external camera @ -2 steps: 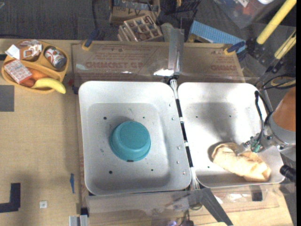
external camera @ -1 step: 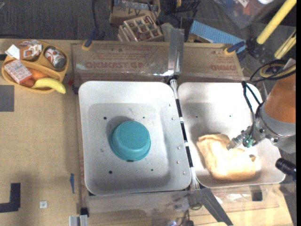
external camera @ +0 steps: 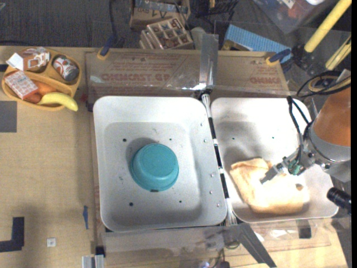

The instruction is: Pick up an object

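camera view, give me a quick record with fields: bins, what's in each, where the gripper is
left bin: upside-down teal bowl near its middle
right bin: pale yellow cloth, crumpled, toward the near side
gripper: low over the cloth's upper right part, reaching in from the right
held: nothing seen between the fingers
beyond the bins: tray of toy food with a banana at upper left

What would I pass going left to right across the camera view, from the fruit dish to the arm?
Yellow dish of fruit → left white bin holding the teal bowl → right white bin holding the tan cloth-like item → pincer → arm's orange band.
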Available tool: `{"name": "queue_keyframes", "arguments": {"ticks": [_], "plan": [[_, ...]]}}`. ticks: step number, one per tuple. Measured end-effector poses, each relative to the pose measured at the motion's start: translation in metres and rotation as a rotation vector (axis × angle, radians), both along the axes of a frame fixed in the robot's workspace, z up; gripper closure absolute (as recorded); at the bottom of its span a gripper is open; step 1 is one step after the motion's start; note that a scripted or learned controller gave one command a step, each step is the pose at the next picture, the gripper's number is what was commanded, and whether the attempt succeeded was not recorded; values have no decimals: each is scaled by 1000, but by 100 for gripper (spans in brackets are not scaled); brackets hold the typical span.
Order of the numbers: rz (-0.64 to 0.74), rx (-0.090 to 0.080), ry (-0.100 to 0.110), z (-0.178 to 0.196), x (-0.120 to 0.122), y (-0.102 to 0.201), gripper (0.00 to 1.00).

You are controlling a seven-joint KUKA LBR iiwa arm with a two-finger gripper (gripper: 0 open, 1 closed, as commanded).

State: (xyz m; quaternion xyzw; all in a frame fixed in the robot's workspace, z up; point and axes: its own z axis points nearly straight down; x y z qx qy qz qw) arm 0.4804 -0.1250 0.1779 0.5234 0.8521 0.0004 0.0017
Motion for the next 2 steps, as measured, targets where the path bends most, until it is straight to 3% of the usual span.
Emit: {"name": "queue_keyframes", "arguments": {"ticks": [1, 2], "plan": [[0, 0, 0, 0, 0, 0, 0], [-117, 0, -11, -86, 54, -12, 0]]}}
